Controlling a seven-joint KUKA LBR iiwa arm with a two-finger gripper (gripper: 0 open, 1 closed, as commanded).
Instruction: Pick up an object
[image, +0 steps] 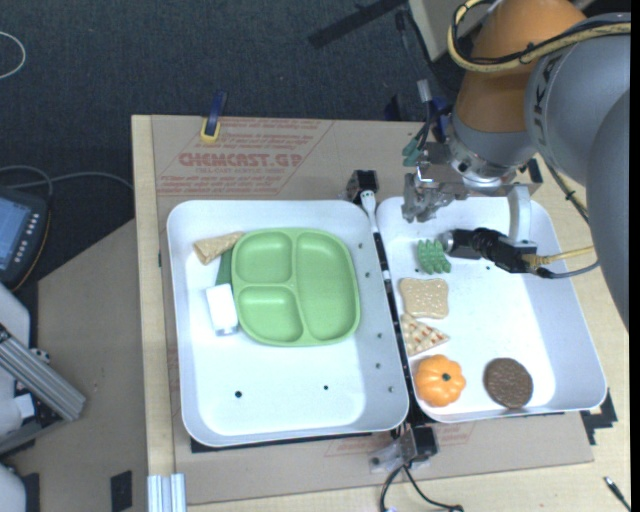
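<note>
Where tool (421, 207) hangs, fingers unclear.

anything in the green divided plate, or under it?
The green plate shows three bare compartments. A tan cracker-like piece pokes from under its upper-left edge; a white block sits beside it. Whatever lies beneath is covered.

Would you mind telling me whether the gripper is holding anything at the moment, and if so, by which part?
Nothing shows between the fingers of the gripper; it hangs above the green toy in the right bin.
</note>
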